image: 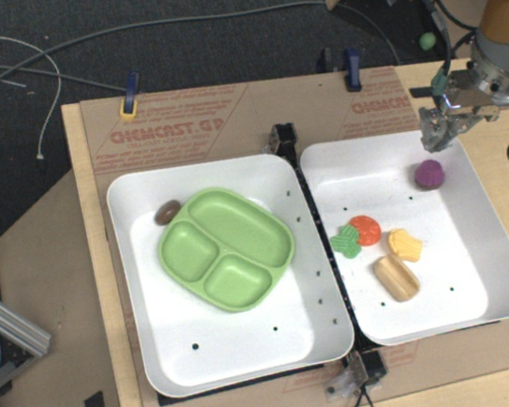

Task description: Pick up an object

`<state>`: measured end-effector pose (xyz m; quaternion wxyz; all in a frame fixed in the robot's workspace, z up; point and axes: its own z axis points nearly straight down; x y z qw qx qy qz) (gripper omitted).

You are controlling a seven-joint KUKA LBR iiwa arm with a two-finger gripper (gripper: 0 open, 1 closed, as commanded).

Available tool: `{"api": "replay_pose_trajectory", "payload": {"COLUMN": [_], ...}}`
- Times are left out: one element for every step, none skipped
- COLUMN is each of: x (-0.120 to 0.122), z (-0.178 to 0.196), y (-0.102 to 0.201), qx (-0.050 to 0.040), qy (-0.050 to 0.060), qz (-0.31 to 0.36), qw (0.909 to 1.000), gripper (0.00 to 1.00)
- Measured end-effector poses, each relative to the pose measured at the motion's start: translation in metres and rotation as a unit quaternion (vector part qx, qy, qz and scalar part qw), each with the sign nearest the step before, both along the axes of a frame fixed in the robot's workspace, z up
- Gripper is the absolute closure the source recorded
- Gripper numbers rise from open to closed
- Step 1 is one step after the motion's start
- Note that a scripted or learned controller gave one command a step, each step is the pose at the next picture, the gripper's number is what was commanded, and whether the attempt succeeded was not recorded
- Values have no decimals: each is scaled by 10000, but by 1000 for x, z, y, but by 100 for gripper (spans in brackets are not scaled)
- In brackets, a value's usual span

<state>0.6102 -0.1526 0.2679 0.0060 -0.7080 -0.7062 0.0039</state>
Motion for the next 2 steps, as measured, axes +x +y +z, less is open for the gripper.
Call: {"api": "replay_pose_trajectory", "payload": {"x": [2, 4], "z": [8, -52], "y": [0, 8], "qx": [-13, -4], "qy": [-65, -38], "qz": [13, 17], "qw": [10000, 10000], "gripper": [0, 0]}}
